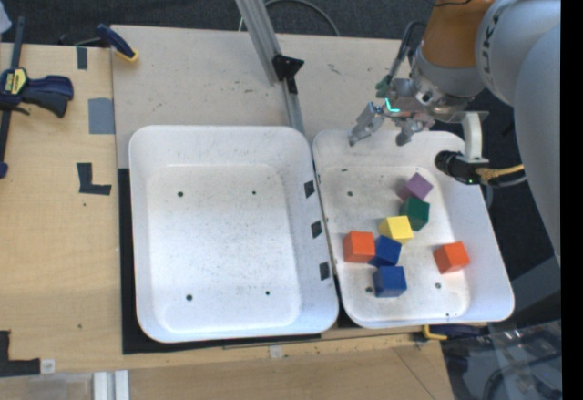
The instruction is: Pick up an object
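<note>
Two-finger gripper [383, 130], fingers apart, empty, above far rim of right white bin [483, 298]. Small orange cube [451, 256] lies apart nr right wall: prob. light, rigid; grip opp. flat faces.

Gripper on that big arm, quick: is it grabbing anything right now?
Gripper: open, holding nothing, above the far edge of the right bin, apart from the blocks.

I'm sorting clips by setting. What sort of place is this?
Most likely a robotics lab or test bench, not a home or shop. A grey arm with a gripper hangs over two white bins holding coloured blocks, and clamps sit on the taped wooden bench.
</note>
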Tool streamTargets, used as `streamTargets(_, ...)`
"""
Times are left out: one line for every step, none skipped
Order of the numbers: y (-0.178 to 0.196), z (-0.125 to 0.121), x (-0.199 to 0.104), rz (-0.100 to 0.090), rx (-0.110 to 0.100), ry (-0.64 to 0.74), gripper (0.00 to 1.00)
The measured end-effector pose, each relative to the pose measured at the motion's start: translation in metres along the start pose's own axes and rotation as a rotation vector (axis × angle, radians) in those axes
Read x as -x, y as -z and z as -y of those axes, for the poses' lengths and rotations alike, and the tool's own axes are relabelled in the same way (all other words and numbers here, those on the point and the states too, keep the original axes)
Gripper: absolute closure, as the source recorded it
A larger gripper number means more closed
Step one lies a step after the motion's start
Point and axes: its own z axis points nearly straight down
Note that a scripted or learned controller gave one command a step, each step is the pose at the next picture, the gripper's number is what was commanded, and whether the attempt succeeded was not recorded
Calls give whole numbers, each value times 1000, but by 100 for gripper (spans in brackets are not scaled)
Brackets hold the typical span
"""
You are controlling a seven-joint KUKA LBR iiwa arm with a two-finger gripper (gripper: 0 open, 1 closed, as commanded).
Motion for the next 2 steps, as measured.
streamTargets(3,-1,0,1,5,1,0)
streamTargets(-41,-2,0,2,1,1,0)
